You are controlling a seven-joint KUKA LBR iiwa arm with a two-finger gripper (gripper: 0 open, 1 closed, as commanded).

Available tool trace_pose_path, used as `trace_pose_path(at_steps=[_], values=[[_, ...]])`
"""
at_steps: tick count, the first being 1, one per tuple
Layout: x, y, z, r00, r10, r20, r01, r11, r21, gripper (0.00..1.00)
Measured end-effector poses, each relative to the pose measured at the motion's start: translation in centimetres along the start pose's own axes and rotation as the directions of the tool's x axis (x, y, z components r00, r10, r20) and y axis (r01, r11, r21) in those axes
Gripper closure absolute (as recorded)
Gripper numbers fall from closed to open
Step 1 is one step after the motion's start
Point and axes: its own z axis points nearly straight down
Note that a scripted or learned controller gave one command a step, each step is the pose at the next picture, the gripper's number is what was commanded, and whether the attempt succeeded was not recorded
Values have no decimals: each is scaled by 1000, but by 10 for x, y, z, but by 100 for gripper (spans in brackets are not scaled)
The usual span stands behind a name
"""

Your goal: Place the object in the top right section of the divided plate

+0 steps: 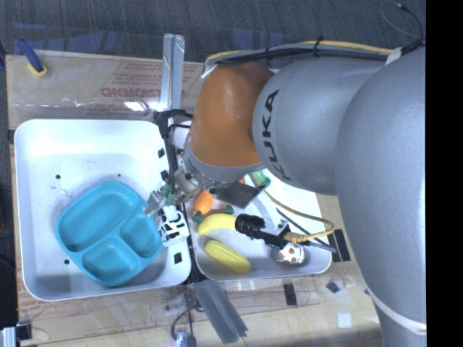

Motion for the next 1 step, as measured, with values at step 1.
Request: trace_pose_path(at_steps=[1], values=[[-37,46,3,976,217,0,-217,976,1,100]])
